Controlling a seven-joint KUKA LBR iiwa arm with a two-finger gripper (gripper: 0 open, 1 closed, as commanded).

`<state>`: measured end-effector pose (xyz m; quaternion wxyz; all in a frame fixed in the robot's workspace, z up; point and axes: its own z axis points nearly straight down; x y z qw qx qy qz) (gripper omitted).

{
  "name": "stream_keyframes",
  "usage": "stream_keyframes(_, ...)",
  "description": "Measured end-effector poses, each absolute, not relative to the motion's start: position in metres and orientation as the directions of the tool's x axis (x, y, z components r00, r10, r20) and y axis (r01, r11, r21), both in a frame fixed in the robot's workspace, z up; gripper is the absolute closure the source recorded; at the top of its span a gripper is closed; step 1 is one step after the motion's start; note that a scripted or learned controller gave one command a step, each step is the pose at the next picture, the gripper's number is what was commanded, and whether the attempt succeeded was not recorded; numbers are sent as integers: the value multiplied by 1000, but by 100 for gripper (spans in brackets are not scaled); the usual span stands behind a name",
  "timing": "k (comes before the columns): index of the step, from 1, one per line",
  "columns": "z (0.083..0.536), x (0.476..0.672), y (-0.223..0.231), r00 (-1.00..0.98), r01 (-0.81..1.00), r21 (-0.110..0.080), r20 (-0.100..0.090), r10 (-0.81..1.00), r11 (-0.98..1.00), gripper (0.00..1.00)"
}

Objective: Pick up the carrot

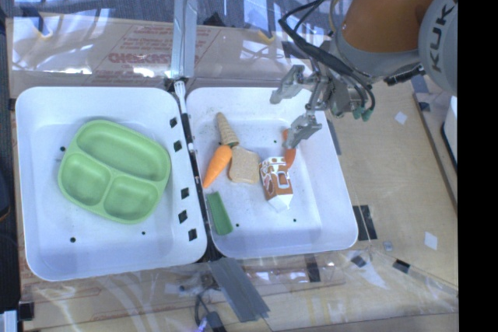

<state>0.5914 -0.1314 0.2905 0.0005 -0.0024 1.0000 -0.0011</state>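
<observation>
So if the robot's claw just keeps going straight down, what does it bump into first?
Probably the small orange piece right below the gripper, next to the little carton. The carrot lies further left, out of that line. Depth is hard to judge here.

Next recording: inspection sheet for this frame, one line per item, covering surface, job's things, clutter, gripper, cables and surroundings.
Surface: two white bins, left bin and right bin, side by side.
Job's things: carrot lying in the right bin, left part, untouched.
Clutter: green plate in the left bin; cone, bread slice, carton, green stick, orange piece in the right bin.
Gripper: gripper open over the right bin's upper right, holding nothing.
Cables: black cables loop along the wrist.
Surroundings: clear sheeting behind the bins.
</observation>
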Motion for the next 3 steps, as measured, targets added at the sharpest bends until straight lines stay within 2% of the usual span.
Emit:
stream_keyframes(1, 122, 608, -89, -980, -199, 5, 10, -199, 980, 0)
stream_keyframes(2, 139, 612, -88, -979, -206, -1, -2, -206, 979, 100)
stream_keyframes(3, 230, 638, -33, -996, 88, 0, -7, 88, 996, 100)
